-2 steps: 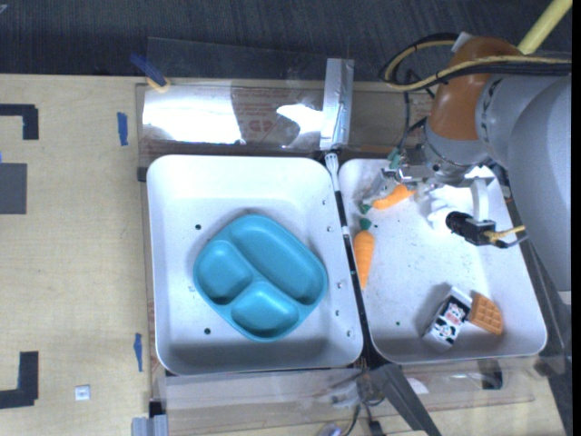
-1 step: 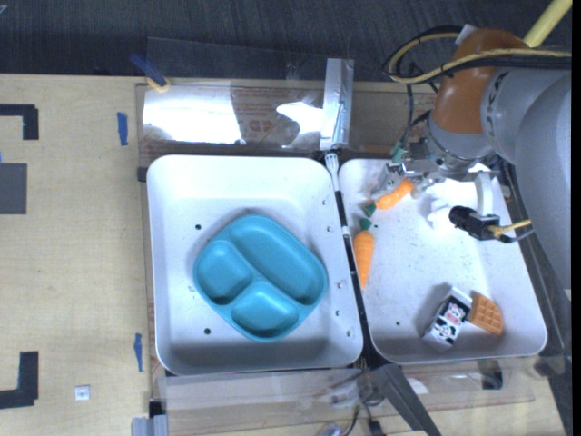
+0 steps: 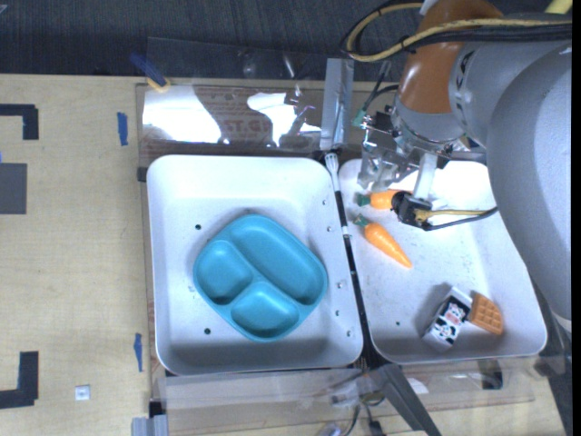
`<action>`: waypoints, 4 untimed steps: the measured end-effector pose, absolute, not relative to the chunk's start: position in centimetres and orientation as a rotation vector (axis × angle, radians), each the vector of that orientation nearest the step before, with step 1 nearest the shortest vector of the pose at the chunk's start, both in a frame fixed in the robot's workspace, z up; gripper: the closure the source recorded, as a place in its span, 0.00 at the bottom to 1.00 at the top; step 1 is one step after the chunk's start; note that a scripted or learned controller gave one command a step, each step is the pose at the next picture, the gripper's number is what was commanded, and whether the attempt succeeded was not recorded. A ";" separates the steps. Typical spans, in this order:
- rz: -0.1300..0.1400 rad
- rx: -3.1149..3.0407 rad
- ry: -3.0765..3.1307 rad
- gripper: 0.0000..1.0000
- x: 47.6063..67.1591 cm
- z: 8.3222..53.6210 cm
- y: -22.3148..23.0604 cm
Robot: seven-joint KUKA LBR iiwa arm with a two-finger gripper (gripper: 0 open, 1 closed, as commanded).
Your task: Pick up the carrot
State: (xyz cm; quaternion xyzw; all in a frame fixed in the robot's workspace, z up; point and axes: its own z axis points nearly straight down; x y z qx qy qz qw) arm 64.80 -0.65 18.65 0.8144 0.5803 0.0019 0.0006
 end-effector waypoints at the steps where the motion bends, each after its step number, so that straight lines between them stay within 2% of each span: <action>1: -0.004 2.405 2.024 1.00 60.4 18.5 -6.7; 2: -0.003 2.404 2.026 0.00 60.4 18.4 -6.6; 3: -0.001 2.232 2.209 0.00 66.4 16.3 -10.0; 4: 0.006 2.185 2.251 0.00 64.8 8.7 -9.5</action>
